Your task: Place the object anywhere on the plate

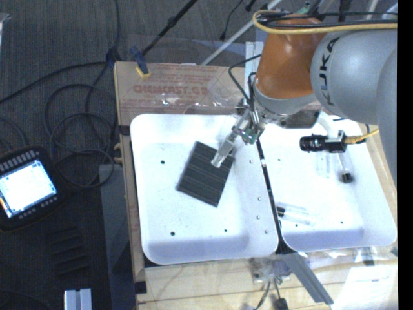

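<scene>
The plate [202,176] is a dark, ribbed rectangle lying tilted in the middle of the left bin [155,199]. My gripper [222,157] reaches down and left from the orange-banded wrist, and its tip hangs over the plate's upper right corner. I cannot make out any object at the tip. Small clear items lie in the right bin [361,225]: one with a black end [345,174], another [322,166] just left of it, and a third [293,213] near the front left.
The ridge where the two bins meet [268,199] runs just right of the gripper. A black part on a yellow cable [321,143] hangs off the arm over the right bin. A brown board [174,92] lies behind the bins.
</scene>
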Action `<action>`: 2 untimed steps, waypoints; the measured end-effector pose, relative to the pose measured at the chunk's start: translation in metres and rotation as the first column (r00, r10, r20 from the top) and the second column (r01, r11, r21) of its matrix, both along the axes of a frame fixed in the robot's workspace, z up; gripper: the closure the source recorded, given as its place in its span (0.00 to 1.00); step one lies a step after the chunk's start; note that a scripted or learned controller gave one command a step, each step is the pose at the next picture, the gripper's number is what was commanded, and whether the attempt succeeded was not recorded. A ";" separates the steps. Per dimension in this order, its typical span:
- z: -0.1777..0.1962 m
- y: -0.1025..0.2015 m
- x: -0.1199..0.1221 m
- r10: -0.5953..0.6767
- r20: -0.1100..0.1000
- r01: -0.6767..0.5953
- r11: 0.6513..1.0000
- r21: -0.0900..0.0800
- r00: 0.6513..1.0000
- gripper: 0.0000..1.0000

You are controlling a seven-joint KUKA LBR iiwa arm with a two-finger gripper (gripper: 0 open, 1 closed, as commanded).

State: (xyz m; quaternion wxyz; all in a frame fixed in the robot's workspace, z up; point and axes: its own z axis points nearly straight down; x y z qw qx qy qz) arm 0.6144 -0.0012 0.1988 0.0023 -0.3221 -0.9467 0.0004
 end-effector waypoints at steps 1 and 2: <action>0.036 -0.036 -0.026 -0.072 0.002 0.072 0.997 0.000 0.997 0.00; 0.212 -0.016 -0.043 -0.570 0.004 0.570 0.821 -0.006 0.822 0.00</action>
